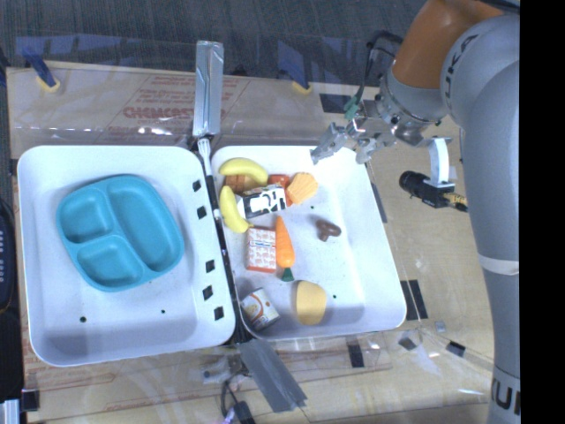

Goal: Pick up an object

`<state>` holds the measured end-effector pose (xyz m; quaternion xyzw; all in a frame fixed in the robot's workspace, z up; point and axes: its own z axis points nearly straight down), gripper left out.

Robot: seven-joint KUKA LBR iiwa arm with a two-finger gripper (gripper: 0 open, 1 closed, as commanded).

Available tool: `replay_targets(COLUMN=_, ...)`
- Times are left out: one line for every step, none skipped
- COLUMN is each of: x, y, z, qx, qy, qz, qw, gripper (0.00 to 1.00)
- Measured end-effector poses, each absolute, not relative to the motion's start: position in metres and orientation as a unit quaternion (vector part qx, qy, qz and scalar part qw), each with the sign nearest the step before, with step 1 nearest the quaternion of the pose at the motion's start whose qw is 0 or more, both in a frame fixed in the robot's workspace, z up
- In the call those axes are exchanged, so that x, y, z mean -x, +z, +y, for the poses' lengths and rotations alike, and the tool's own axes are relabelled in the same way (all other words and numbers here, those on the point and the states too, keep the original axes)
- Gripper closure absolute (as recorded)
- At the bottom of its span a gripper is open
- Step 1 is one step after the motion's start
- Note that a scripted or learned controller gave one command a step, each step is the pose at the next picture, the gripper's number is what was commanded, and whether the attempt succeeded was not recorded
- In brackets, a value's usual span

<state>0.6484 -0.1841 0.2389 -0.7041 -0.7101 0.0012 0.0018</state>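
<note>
Here the gripper (pixel 342 146) hangs over the far right corner of the right bin (pixel 388 276), its two fingers spread apart with nothing between them. The pickable things lie crowded against that bin's left wall: two bananas (pixel 238 170), a carrot (pixel 284 243) beside a small carton (pixel 260 249), an orange ridged piece (pixel 302 186), and a black-and-white pack (pixel 263 202) that is too small to name with confidence. A brown lump (pixel 328 230) sits alone toward the bin's middle, and a yellow round fruit (pixel 310 301) and a can (pixel 257 307) rest near the front edge. The left bin (pixel 35 263) carries a blue divided plate (pixel 121 230).

The risk, I judge, is the clutter: fingers coming down into the packed far-left group could land on two things at once or jam on top of one, closing on nothing. The brown lump is low and may slip out.
</note>
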Motion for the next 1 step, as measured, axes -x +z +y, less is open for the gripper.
replay_targets(x=-0.5929, y=0.1287, z=-0.1528, qx=0.714, qy=0.0039, qz=-0.7, qw=0.006, gripper=0.0)
